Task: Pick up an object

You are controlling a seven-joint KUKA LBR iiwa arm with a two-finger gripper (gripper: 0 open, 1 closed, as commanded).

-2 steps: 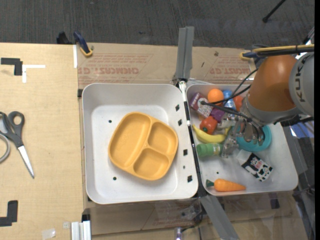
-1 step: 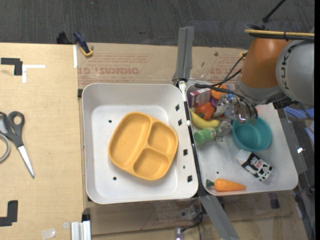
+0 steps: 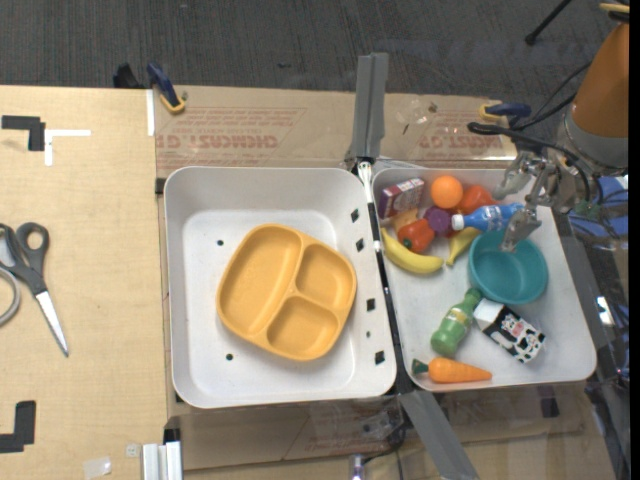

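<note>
The left bin is big & holds one yellow tray plate w/ 3 parts. It lies flat in the middle, prob. so there's room to drop stuff.

The right bin is packed w/ toys, so that's where the picking happens. The arm comes in from the right, up high over the bin's back corner. The gripper hangs down at the bin's top right, just above the teal bowl & right beside the blue bottle. Its two thin fingers look a bit apart & nothing is between them, so it's got no toy yet.

Next in size: the banana curves along the bowl's left side. The carrot lies at the front edge. The green bottle leans by the bowl. The cow-spot box sits just beside it. The orange ball is at the back, touching the pink box. The red pepper is tucked btw. banana & ball.

Best guess: it's going for the blue bottle or the bowl, since those are nearest.
</note>
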